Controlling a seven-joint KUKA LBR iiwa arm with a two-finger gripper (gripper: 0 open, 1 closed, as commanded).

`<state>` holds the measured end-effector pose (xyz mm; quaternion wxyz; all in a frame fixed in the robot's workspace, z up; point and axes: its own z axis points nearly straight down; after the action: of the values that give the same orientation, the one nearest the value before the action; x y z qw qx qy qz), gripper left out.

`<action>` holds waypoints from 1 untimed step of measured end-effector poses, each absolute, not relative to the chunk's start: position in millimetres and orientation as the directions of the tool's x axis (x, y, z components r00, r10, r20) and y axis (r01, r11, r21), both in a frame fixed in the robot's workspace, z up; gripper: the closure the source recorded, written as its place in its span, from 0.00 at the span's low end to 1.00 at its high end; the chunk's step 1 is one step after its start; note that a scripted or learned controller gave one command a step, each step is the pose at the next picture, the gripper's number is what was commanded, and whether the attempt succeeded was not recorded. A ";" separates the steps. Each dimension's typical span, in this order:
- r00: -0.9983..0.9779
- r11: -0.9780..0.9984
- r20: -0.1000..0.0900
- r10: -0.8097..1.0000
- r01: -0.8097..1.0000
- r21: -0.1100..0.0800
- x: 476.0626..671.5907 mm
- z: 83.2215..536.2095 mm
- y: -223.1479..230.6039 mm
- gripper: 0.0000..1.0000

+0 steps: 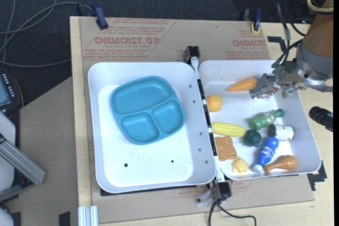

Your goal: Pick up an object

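Orange carrot [242, 84] lies in the right bin [304, 116], just left of the gripper [263, 89]; whether its jaws are wide or narrow cannot be told. Blue tray [146, 109] fills the left bin [103, 135].

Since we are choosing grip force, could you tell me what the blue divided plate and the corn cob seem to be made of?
Blue divided plate: likely moulded plastic, smooth, uniform colour with soft sheen. Corn cob: probably toy plastic or rubber, matte yellow; its texture is too small to tell.
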<state>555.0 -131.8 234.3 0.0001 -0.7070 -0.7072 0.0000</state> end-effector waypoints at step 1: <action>0.006 -0.006 0.003 1.000 1.000 -0.015 516.8 85.6 -177.5 0.00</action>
<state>516.8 -177.5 85.6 0.0063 -0.7093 -0.7048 0.0044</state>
